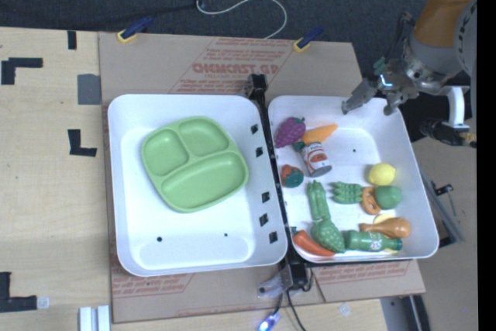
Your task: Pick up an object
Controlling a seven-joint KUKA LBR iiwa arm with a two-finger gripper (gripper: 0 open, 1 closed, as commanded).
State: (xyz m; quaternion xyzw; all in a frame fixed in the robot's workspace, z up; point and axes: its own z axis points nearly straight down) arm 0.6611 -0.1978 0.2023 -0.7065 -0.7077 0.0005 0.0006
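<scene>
while its two fingers stand spread with nothing between them, the gripper (373,98) hangs over the far right corner of the right bin (407,147). below it lie toy foods: a purple grape bunch (289,131), a small can (316,158), a yellow lemon (381,174), a green bottle (372,242). beside them, the left bin (132,190) holds a green divided plate (195,163).

Glossy plastic green tray (195,163) in smooth white bin (128,167), matt brown cardboard sheet (225,66) beneath
</scene>
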